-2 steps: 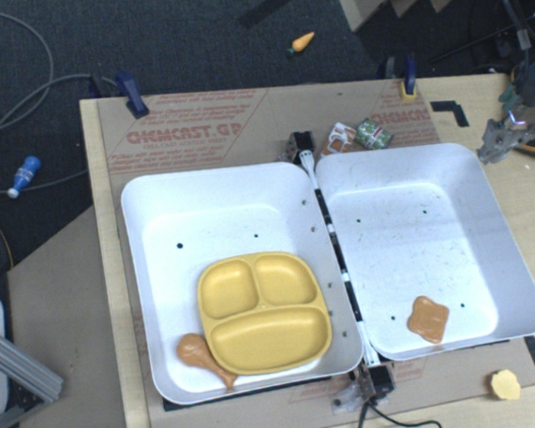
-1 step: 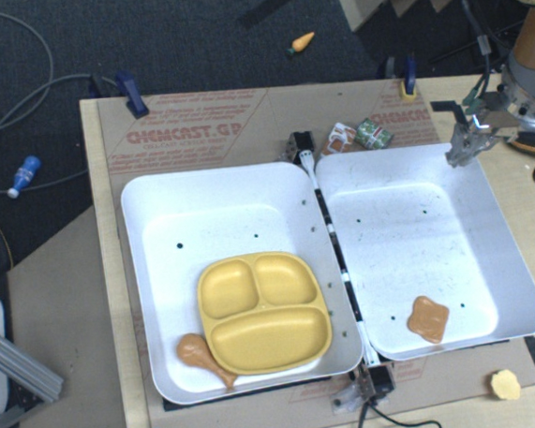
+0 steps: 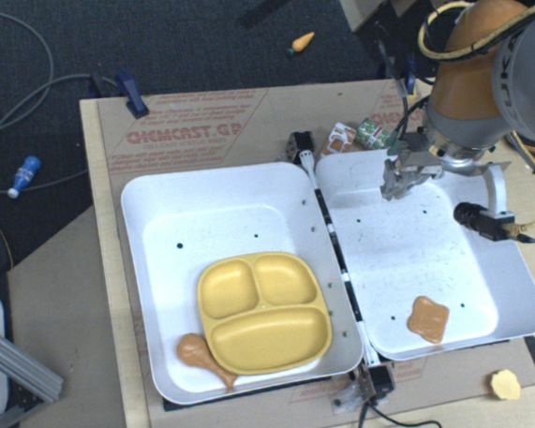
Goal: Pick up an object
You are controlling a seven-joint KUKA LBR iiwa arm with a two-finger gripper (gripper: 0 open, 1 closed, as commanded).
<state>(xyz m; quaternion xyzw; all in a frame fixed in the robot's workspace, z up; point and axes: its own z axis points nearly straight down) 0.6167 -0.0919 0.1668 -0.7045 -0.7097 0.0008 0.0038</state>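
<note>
The gripper (image 3: 402, 184) is seen low over the right bin's (image 3: 504, 322) far end, whether open or shut cannot be told, while the nearest object, a brown piece (image 3: 428, 319) (toy food, seemingly), lies well apart toward the near rim.

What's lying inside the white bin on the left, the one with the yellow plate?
In the left bin lies a yellow divided plate. A tan drumstick-shaped toy pokes out from its lower left edge. Whatever sits beneath the plate is covered, so I cannot tell.
</note>
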